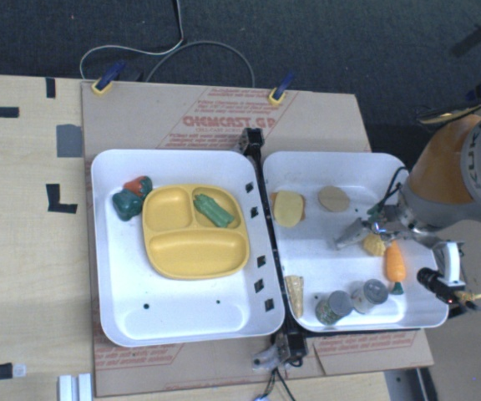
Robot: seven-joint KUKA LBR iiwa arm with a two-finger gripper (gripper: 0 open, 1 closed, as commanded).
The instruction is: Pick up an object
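Note:
My gripper [359, 235] hangs low over the middle of the right bin [307, 167], reaching in from the right. A small pale yellow piece [376, 246] lies right beside it, touching or just under it. An orange carrot [395, 263] lies just to the lower right of that piece. A tan round biscuit [334, 199] sits above and left of the gripper, and a yellow rounded piece [288, 209] sits further left by the bin wall. Two grey cans [372, 292] [335, 307] and a corn-coloured cone [295, 291] lie along the front of the bin.
The left bin [107, 249] holds a yellow divided plate [192, 253] with a green vegetable [213, 209] in its upper right compartment. A red and green toy [130, 197] lies to the plate's upper left. A black divider strip [260, 224] runs between the bins.

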